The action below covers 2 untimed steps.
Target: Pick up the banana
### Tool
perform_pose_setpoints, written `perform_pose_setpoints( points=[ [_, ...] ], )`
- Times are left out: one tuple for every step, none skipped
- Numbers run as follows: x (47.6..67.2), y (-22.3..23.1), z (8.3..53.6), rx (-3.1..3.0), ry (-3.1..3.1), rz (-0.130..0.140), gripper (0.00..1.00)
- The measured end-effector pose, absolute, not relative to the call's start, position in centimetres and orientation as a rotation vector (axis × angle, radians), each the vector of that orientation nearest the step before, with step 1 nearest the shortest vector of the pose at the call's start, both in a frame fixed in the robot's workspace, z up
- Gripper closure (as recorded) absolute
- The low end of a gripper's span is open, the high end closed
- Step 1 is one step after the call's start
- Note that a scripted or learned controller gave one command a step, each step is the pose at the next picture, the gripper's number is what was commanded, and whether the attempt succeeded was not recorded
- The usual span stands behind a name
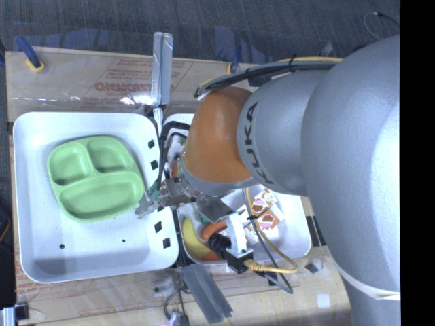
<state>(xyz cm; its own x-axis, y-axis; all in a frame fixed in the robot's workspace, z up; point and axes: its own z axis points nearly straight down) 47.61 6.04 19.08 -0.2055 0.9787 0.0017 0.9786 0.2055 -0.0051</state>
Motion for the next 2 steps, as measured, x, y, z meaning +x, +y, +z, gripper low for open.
perform_pose_setpoints(
  points=[
    [47.4, 13.9, 9.0, -1.812, -2.561, 0.006, 0.0],
    [52.6, 14.3, 8.4, -1.792, -2.548, 0.04, 0.0]
  ],
)
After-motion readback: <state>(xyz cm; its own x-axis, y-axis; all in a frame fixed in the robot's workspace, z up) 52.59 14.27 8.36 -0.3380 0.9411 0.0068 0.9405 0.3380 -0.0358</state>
